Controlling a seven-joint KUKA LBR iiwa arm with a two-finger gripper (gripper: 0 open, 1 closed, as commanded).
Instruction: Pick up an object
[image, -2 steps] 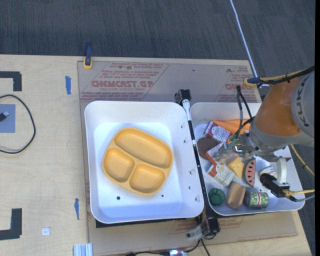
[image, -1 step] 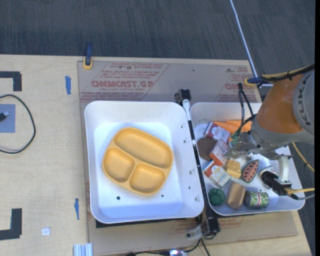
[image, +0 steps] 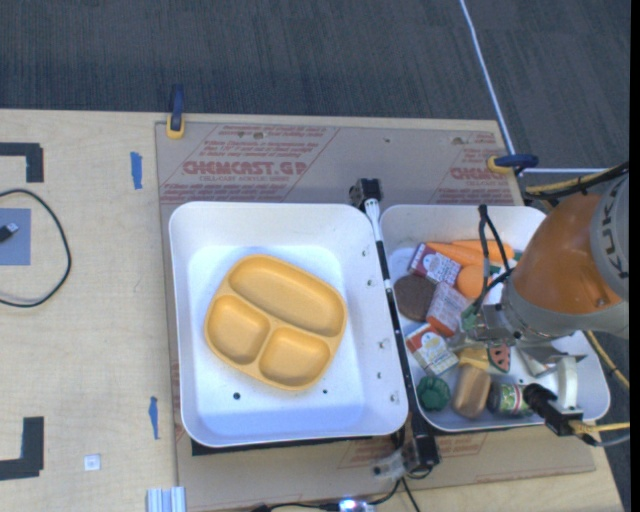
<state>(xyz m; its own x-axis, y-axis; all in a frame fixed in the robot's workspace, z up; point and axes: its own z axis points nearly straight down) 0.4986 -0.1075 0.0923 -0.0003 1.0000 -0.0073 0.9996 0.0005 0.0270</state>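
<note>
The right bin (image: 596, 396) holds several toy foods: an orange carrot (image: 468, 252), a red and white carton (image: 434, 265), a brown round piece (image: 412, 296), a green lump (image: 435, 390), a tan bread roll (image: 472, 390) and a small can (image: 508, 399). My gripper (image: 490, 338) hangs low over the middle of this pile, under the arm's orange band (image: 568, 262). Just below it lies a watermelon slice (image: 497, 357). The arm's body hides the gripper's tip and whatever is under it.
The left bin (image: 190, 300) carries a yellow divided plate (image: 275, 320). A black clamp (image: 366, 190) sits at the top of the ridge between the bins. Cables (image: 590, 345) run along the right bin's right side. The bench edge lies close below both bins.
</note>
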